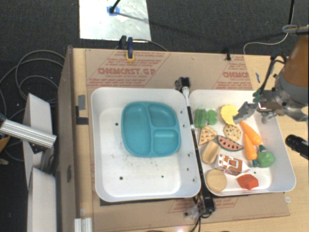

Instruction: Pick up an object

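The right white bin (285, 178) holds several toy foods. Among them are a yellow lemon (227, 113), a green vegetable (205, 116), a pizza slice (206, 135), a watermelon slice (229, 143), two orange carrots (250, 138), a small carton (229, 163), a round bun (216, 180) and a red piece (247, 181). My gripper (244, 111) hangs over the back of this bin, just right of the lemon and above the upper carrot. I see nothing held in it.
In the left white bin (104, 178) lies a teal divided plate (150, 129). A black clamp (183, 85) sits at the back of the ridge between the bins. Cables run at the left and back of the bench.
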